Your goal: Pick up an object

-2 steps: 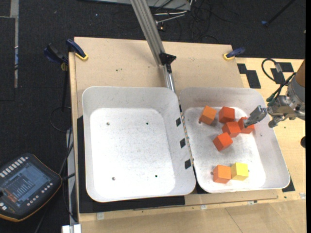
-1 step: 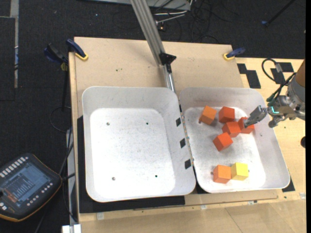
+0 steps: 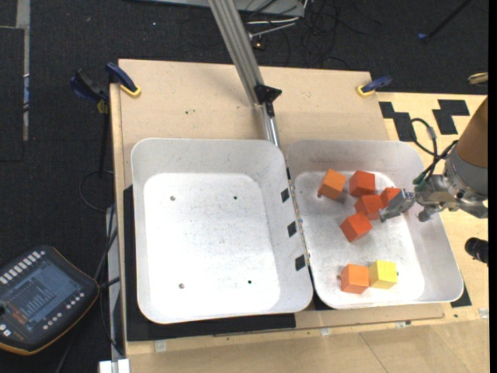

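Observation:
The right bin holds several blocks. An orange block and a red block lie near its far side. Two more red blocks sit toward the middle. An orange block and a yellow block sit side by side near the front. My gripper reaches in from the right, low over the bin, right beside a small red block and close to the middle red ones. Whether that block is in its grasp is not clear.
The left bin lies beside the right one, joined along a black-clipped seam. A slanted metal pole rises from the back of the bench. A teach pendant lies on the floor at left.

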Available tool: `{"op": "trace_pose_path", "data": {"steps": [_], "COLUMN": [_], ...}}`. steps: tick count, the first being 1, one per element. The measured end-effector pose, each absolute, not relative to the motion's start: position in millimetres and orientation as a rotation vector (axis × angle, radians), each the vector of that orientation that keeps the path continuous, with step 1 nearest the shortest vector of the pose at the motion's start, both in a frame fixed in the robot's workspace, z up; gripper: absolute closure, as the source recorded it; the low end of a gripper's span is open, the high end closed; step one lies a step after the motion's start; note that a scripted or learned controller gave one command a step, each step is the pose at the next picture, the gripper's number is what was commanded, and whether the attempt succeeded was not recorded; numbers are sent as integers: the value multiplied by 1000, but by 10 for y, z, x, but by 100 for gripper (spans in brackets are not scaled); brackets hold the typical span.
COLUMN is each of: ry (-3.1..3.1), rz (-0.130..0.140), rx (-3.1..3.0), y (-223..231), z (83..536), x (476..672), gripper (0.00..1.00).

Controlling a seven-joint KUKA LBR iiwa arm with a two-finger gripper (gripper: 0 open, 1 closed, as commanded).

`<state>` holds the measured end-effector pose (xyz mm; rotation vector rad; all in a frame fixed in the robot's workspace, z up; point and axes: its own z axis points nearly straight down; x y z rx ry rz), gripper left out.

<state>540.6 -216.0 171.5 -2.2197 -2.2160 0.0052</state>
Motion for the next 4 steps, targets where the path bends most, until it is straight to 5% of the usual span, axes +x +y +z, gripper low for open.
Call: {"op": "trace_pose_path", "data": {"steps": [1,2,3,4], "ry": [-2218,-2221,-2223,-2229], "rz": [4,2,0,-4], "rx": [-2220,-2221,-2224,-2225], "y": [-2191,-2189,-2193,-2184], "z": [1095,946,1057,1691], "x": [5445,5446,5453,5443], "gripper": [0,0,100,100]}}
